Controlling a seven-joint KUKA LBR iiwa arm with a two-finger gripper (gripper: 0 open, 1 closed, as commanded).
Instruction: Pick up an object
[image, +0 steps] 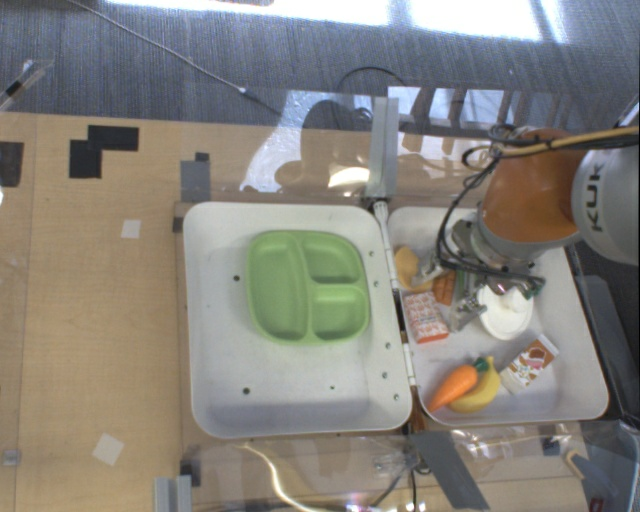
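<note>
The right bin (585, 375) holds several small objects: a pink-and-white carton (424, 318), a tan round piece (406, 265), an orange carrot (455, 385) lying against a yellow banana (483, 388), a white-and-brown carton (529, 365) and a white round piece (506, 311). My gripper (468, 298) reaches down into this bin from under the orange wrist band (530, 198), between the pink carton and the white round piece. A small orange-brown item (443, 288) lies right beside it.
The left bin (215, 380) holds a green divided plate (307, 286). A grey post (382, 150) stands behind the ridge between the two bins. Black cables (462, 195) loop beside the wrist.
</note>
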